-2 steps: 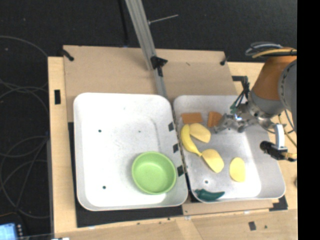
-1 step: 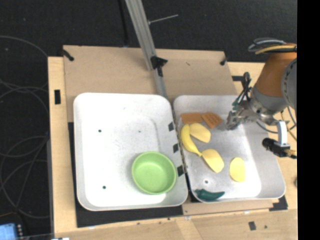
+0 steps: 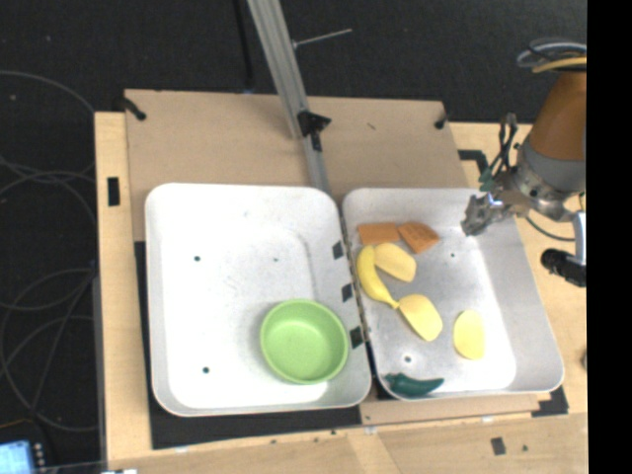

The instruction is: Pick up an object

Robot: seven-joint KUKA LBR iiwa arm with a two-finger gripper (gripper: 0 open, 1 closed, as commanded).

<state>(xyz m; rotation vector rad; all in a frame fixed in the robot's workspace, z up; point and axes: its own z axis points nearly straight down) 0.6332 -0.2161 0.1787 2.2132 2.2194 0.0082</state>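
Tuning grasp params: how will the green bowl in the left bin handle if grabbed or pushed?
The green bowl looks like rigid, light plastic. It sits upright on its base, so likely slides, not rolls. Its rounded wall may slip; a rim pinch seems safer.

Bowl (image 3: 303, 340) in left bin (image 3: 197, 225); banana (image 3: 370, 276) in right bin (image 3: 513, 294).

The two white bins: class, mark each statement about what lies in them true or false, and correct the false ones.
1. The green bowl sits in the left bin. True.
2. The banana lies in the left bin. False: it lies in the right bin, near the divide between the bins.
3. The gripper holds the banana. False: it is at the right bin's upper right part, apart from the banana.
4. A dark green object lies at the right bin's near edge. True.
5. The bowl is upside down. False: its hollow faces up.
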